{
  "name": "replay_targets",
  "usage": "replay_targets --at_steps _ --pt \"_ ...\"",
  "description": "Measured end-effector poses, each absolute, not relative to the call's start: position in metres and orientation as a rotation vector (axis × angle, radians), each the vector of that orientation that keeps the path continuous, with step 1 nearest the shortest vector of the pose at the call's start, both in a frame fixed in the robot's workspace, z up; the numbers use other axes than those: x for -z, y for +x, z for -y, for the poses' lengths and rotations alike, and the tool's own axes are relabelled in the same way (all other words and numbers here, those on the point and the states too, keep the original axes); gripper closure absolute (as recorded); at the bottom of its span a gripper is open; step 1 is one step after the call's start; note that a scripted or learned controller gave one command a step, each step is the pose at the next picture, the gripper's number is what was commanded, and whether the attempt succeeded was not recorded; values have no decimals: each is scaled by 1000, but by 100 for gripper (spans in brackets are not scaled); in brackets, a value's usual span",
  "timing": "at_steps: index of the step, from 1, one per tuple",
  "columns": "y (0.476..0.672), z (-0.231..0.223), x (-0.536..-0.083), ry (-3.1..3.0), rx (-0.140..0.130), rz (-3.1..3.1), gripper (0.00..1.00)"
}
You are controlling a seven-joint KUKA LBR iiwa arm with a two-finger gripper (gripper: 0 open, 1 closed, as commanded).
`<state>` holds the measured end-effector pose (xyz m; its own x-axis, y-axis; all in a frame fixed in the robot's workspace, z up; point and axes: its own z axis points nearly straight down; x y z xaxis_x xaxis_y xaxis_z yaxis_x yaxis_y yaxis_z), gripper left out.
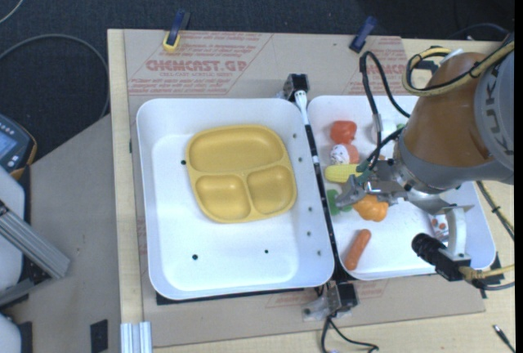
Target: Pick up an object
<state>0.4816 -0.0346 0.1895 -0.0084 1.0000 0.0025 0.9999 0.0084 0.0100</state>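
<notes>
Reaching stage of the pick, by the look of it: claw [359, 192] low in the right bin [482, 249], over the orange toy [373, 210] at its 9 o'clock side. Cannot tell how the claw is set. Carrot [356, 249] at 7 o'clock. Next, likely: settle over the toy, close, lift.

I see the bench [245, 57] carrying two white bins, left bin [155, 204] and right bin [482, 241], side by side and touching.
</notes>
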Motion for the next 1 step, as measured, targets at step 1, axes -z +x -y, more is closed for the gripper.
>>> replay_targets --at_steps 1 --pt "483 -46 -217 2211 -8 -2233 100"
